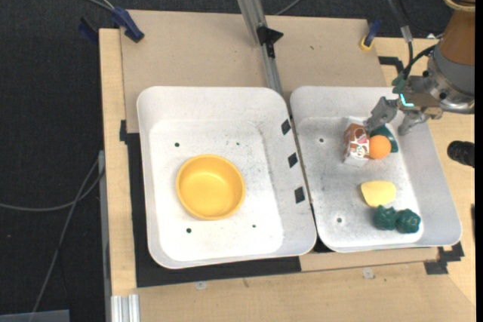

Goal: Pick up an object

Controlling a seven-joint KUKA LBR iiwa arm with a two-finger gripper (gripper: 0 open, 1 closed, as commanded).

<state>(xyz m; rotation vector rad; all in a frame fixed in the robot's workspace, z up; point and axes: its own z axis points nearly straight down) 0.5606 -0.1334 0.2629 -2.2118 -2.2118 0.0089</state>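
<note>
While the claw (392, 117) hangs open and holds nothing, an orange ball (379, 147) and a small packet (355, 143) lie just below it.

**Colours across the two bins**

Round yellow plastic bowl (210, 185) showing plain yellow against the speckled white left bin (162, 237). In the white right bin (328, 226): small orange ball (379, 147) glowing solid orange, red-and-white printed packet (355, 142), pale yellow lump (377, 192), dark green knobbly piece (397, 219). Tan wooden bench (196, 49) sitting on black carpet.
</note>
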